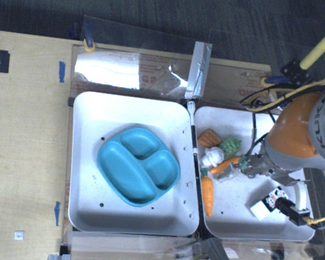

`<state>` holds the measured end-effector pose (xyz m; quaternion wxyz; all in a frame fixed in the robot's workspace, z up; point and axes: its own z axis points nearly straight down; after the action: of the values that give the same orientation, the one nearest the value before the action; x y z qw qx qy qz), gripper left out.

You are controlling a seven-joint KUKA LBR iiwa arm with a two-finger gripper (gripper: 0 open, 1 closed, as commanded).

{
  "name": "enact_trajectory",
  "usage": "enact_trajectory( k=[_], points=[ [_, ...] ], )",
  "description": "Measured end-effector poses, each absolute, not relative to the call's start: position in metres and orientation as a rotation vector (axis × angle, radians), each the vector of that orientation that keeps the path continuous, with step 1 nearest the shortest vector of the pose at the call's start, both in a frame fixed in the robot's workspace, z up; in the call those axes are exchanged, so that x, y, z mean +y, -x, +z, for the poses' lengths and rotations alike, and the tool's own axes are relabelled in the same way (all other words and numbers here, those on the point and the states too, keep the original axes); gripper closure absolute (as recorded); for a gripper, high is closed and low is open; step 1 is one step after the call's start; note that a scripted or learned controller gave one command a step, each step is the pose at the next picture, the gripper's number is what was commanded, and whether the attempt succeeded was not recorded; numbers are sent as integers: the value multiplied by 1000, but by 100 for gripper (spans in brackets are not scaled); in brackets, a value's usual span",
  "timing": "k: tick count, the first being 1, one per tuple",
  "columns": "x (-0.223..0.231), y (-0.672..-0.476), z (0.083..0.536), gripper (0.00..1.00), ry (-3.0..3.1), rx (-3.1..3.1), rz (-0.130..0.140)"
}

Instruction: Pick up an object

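A carrot (207, 196) lies at the right bin's (239, 221) 9 o'clock edge. Just beyond it, the gripper (235, 165) pinches a second carrot (224, 167) beside the garlic (212, 156). Broccoli (229, 144) and bread (209, 138) sit toward 11 o'clock. The blue tray (138, 165) rests in the left bin (94, 119).

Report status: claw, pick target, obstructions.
Claw low in right bin, at the toy pile. Carrot at its tips, grip unconfirmed. Second carrot, white piece and green piece crowd close.
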<state>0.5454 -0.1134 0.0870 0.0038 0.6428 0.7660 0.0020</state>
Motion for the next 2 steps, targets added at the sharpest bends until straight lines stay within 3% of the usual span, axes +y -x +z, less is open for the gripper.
enact_trajectory(
  k=[1,2],
  points=[
    [-95,-605,86,0,-2113,2318,4],
    [-88,-631,187,0,-2111,2319,5]
  ],
)
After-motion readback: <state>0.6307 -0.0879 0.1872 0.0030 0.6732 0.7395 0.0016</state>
